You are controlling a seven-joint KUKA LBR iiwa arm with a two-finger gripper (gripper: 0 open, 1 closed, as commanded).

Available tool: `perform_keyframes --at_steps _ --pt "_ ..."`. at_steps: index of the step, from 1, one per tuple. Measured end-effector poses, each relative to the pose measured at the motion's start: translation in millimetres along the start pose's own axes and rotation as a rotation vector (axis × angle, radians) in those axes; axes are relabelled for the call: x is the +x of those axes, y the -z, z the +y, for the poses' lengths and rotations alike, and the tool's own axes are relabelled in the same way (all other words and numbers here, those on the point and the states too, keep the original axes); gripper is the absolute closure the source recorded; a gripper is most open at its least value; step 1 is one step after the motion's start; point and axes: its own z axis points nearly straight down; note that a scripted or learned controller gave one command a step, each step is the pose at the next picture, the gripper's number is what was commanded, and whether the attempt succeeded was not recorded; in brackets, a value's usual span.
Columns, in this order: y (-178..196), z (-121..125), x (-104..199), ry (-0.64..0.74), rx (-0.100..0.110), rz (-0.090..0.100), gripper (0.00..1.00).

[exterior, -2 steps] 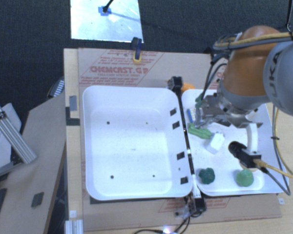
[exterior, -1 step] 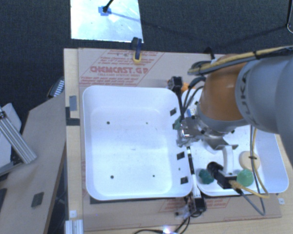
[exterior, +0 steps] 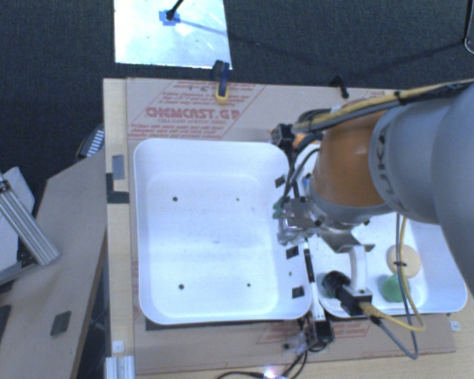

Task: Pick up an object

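Camera view: right bin (exterior: 442, 289) holds green lump (exterior: 392, 289) and tan disc (exterior: 406, 257).

White bin (exterior: 209, 227) on the left part of a printed brown sheet (exterior: 193, 113) covering the bench (exterior: 71, 235). Second bin (exterior: 441, 271) by the sheet's right edge. Yellow clamp (exterior: 220, 93) on its far edge. Shiny plate (exterior: 170, 30) beyond. Rail (exterior: 16, 219) off the bench's left edge.

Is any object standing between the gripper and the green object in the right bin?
Nothing visible does. The gripper hangs at the right bin's left side; the green object lies farther right, a pale round object just beyond it. The arm hides part of the bin.
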Motion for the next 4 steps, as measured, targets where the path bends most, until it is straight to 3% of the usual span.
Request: perform_keyframes --at_steps 1,2,3,4 --pt "146 -11 16 0.003 -0.017 0.003 1.00" --pt "101 -12 -8 -0.005 -0.001 -0.001 1.00" --pt "64 26 1 -0.001 -0.001 -0.001 1.00" --pt "11 4 29 0.001 0.004 0.000 1.00"
